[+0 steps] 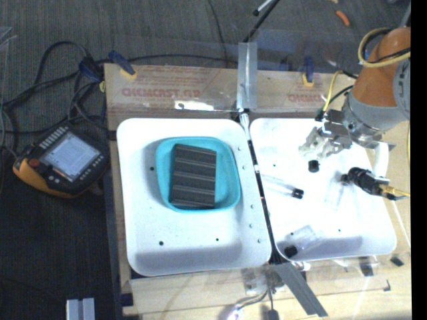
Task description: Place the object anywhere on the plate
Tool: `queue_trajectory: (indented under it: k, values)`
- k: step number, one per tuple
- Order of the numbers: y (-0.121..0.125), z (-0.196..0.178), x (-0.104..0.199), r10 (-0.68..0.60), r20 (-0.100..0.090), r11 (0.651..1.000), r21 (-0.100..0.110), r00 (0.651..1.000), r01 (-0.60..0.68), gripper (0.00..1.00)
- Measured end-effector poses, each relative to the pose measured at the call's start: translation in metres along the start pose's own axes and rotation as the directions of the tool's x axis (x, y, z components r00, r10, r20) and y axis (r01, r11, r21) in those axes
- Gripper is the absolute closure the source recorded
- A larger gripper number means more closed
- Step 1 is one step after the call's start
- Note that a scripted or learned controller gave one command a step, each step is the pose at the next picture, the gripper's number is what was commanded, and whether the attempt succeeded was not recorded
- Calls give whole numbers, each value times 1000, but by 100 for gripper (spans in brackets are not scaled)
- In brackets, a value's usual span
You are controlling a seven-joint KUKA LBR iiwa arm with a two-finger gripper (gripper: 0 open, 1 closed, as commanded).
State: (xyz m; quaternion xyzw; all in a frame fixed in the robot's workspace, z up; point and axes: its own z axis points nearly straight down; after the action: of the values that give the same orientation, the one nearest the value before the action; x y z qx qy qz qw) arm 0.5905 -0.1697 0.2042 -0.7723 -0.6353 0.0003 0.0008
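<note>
Lying flat on the plate [230, 179], the block [193, 175] seems delivered; gripper [321, 147] hovers clear over the other bin [333, 239]; apart or together, cannot tell.

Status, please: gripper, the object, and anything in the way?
Gripper over right bin. Grey ribbed block lies flat on blue plate in left bin, apart from gripper. Thin pen-like thing in right bin, not in the way.
</note>
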Motion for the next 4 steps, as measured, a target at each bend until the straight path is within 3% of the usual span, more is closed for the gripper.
queue_trajectory:
  k: [1, 2, 3, 4]
  values:
    - [0, 0, 0, 0, 0, 1000, 0, 1000, 0, 0]
    - [-34, 38, -55, 143, 1, 990, 2, 990, -143, 0]
    - [-93, 45, -49, 131, 1, 991, 2, 991, -131, 0]
    - [-96, -106, -61, 2, 3, 1000, -1, 1000, -2, 0]
